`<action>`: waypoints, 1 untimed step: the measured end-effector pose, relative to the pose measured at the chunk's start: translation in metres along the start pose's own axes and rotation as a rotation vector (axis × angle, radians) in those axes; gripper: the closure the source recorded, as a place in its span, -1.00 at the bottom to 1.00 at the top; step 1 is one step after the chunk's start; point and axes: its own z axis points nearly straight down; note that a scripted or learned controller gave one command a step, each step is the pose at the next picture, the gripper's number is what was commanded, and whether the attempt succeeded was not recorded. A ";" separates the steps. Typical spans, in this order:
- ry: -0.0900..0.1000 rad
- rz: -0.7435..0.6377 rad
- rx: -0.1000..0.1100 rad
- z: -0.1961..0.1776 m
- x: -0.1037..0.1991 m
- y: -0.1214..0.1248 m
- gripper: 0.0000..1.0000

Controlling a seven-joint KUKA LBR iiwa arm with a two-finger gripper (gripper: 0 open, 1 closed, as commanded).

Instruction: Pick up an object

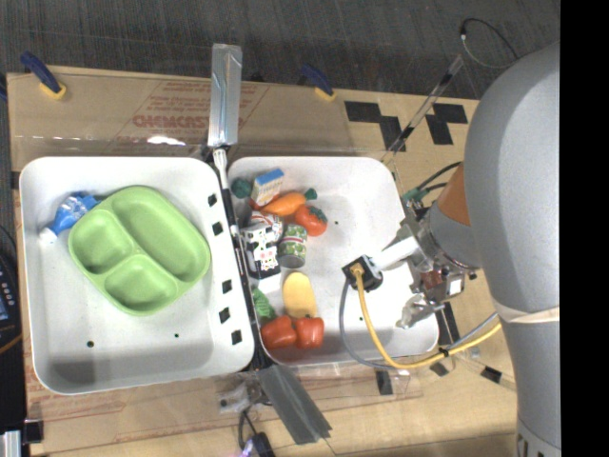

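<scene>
White bins (57,350), toy food (300,295)

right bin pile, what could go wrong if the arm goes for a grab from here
The toys are packed tight against the divider: the yellow piece touches the red pepper, so a grab may pinch two or slip off. The yellow cable loops over the right bin and might snag as the end effector crosses.

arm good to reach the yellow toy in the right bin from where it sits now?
Probably yes. The yellow toy lies at the left side of the right bin, with bare bin floor between it and the end effector. Red peppers crowd it just below, so a clean grasp is less certain.
</scene>
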 end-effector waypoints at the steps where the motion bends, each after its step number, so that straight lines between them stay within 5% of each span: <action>1: -0.005 -0.161 0.004 -0.001 0.041 -0.100 -1.00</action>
